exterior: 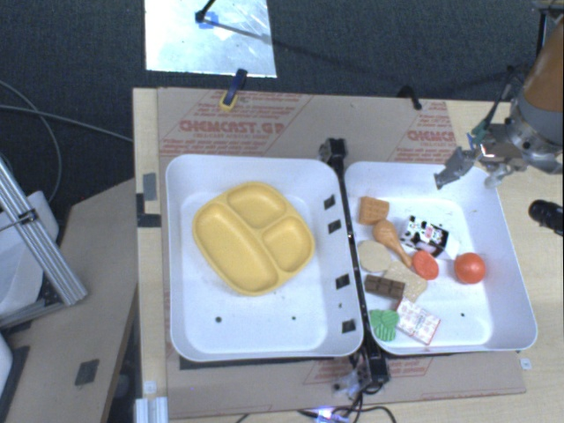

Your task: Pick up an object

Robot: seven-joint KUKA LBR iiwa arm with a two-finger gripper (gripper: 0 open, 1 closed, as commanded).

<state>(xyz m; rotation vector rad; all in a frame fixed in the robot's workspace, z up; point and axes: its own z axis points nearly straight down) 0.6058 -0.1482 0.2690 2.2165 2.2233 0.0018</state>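
1. The bench (291,113) was a brown board printed with red lettering, and it stood on a dark floor with a shiny silver sheet (210,25) lying beyond it.
2. Two shallow white bins sat side by side: the left bin (203,324) held a yellow divided plate (253,236), and the right bin (502,307) held a cluster of toy foods.
3. Those objects lay in the right bin's near-left part: an orange waffle piece (374,210), a black-and-white item (426,234), a red-orange ball (470,268), a chocolate bar (384,285) and a green piece (383,324), well apart from the gripper.
4. The gripper (471,161) hung over the right bin's far edge, nothing visible between its fingers; how far they stood apart I could not tell.
5. The arm (542,104) was cut off at the right edge.
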